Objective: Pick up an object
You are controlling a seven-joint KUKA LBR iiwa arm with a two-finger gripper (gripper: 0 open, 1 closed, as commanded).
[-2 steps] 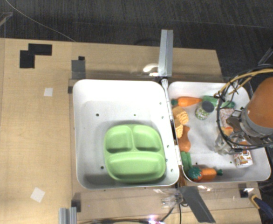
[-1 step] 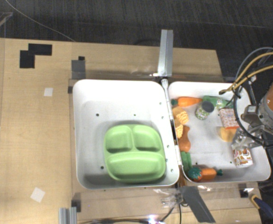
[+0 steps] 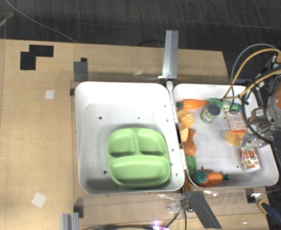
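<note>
So from where I'm sitting the pick isn't done yet: nothing is visibly lifted, and everything in the right bin (image 3: pixel 270 178) looks like it's lying on the floor of it. The gripper (image 3: pixel 251 140) is down at the bin's right side, right above a small red-and-white carton (image 3: pixel 249 159) and just beside a yellowish chunk (image 3: pixel 234 137), so I'm guessing one of those is the target. I honestly cannot tell whether the claw is open or closed, it's a dark tangle of metal and cables from this angle. What's left, as I judge it: get a real grip and raise the thing clear. Clutter-wise, there's another carton (image 3: pixel 236 121) near the chunk, a little jar with a dark lid (image 3: pixel 210 112), a carrot (image 3: pixel 194 104) along the far wall, a second carrot (image 3: pixel 213 178) at the near wall, corn (image 3: pixel 187 120) and some orange and green bits along the divider. The carton sits close to the right wall, which could make it awkward. The left bin (image 3: pixel 90 104) holds a green divided tray (image 3: pixel 139 156), well apart from the action.
</note>
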